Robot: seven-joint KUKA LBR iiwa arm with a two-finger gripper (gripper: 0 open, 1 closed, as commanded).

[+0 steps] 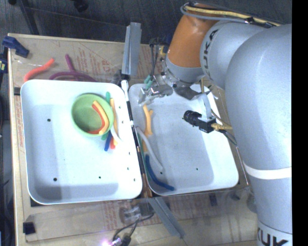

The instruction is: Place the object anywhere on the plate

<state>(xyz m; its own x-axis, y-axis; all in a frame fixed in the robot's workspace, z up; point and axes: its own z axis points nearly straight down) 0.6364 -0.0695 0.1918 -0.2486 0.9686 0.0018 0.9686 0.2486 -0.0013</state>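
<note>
While the big grey arm (256,86) fills the right side of the frame, its gripper (153,90) hangs over the top left corner of the right bin (195,158), and I cannot tell if it is open or closed. A green plate (87,116) sits in the upper middle of the left bin (66,168) with a yellow strip (100,111) and an orange strip (103,129) curled on it, and more coloured sticks (111,140) lie just beside its right edge. An orange stick (148,122) lies in the right bin just below the gripper, a blue stick (155,176) lies along that bin's lower left wall, and a pink tube (72,75) rests on the bench above the left bin.
</note>
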